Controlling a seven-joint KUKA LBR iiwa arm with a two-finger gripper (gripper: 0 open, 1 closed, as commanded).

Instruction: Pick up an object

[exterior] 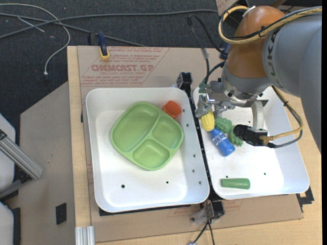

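End effector (pixel 208 105) over the corn (pixel 207 121) in the right bin (pixel 286 175).
Whether it was open or closed, I couldn't tell. Corn lay at the bin's 10 o'clock, touching the blue bottle (pixel 223 141); a straight descent would best avoid nudging neighbours.

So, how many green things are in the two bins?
3: the green divided plate in the left bin, a leafy piece under the arm, a green stick in the right bin; more may be hidden.

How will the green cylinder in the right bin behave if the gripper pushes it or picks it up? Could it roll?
The green cylinder lies on its side on the flat floor of the right bin, so a sideways push would probably roll it. It looks like smooth plastic, likely light and stiff, perhaps slippery. Nothing touches it, so nothing would stop a roll.
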